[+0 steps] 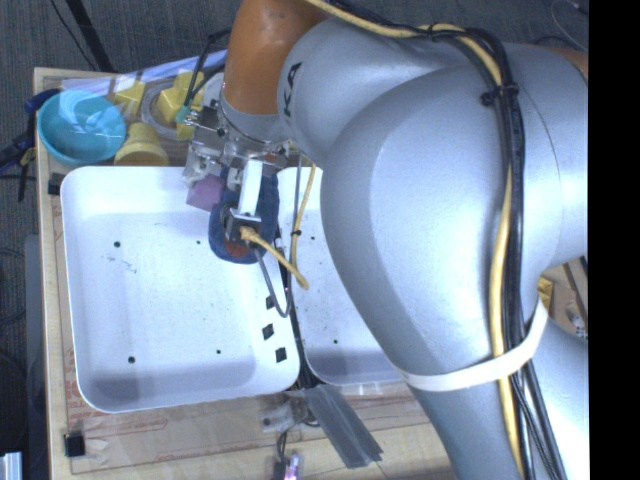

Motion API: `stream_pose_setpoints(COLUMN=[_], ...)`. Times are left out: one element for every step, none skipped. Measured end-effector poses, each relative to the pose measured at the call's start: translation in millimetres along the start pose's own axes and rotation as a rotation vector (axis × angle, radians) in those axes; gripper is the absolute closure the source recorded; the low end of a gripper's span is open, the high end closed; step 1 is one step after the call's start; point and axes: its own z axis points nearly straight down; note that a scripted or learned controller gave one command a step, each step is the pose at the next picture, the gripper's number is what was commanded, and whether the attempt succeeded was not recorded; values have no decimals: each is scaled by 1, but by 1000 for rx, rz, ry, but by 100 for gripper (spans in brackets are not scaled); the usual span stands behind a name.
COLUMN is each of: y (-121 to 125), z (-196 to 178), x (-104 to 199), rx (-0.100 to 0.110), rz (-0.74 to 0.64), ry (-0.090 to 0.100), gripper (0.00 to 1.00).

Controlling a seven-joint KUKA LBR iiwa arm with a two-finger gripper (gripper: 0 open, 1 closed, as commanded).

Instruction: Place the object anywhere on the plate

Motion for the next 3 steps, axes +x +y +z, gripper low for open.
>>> stream_pose_setpoints(y=[1, 13, -2], z=[-44, -34, -80], x=[-4, -43, -16], rx=[1, 4, -1], rz=[57, 91, -86], ry=[0, -1, 0], gripper=[100, 100, 100])
